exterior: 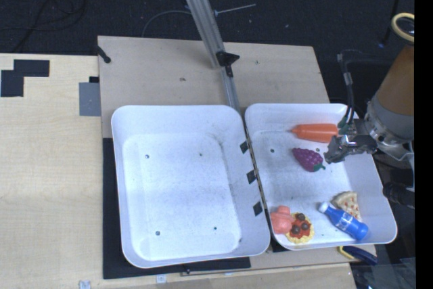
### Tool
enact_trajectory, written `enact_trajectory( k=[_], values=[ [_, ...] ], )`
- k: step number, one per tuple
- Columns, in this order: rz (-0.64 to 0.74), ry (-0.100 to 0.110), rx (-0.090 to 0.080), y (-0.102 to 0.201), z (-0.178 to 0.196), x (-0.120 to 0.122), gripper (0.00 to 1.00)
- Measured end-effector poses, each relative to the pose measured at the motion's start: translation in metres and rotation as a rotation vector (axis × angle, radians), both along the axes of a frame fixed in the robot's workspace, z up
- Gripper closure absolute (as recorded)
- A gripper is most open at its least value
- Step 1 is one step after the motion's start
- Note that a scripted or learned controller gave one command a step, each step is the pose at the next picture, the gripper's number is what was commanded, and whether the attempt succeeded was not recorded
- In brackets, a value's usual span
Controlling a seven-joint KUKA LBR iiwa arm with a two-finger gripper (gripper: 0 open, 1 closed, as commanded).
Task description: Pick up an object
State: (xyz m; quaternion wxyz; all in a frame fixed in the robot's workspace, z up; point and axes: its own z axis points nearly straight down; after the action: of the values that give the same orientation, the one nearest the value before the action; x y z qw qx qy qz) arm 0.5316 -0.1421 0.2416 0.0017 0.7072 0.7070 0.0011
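Nearest the camera, along the front rim of the right bin (379, 179), lie four items: a pink-red toy (281, 218), a small tart with dark berries (300, 229) touching it, a blue bottle (345, 221) on its side with its white cap toward the bin's middle, and a waffle-patterned wedge (348, 202) partly covered by the bottle. No label on the bottle can be read. A yellow-and-blue object (357, 253) beyond the bin's front corner is cut off and cannot be identified.

Mid-bin sits a purple grape bunch (308, 158). The gripper (336, 149) hangs just beside it on the right, low over the bin floor; its fingers are too dark and small to judge, so grasp state cannot be told. Nothing is seen between them.

Farther back, an orange carrot (315, 132) lies along the rear wall, its right end hidden by the gripper.

The left bin (128, 145) adjoins. Behind both, a slanted aluminium rail (205, 13) rises from the bench (155, 71).
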Motion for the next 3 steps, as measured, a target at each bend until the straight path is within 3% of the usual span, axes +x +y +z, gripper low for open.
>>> enact_trajectory(
  k=[3],
  values=[
    [0.004,0.005,0.002,0.154,-0.004,0.015,1.0]
  ],
)
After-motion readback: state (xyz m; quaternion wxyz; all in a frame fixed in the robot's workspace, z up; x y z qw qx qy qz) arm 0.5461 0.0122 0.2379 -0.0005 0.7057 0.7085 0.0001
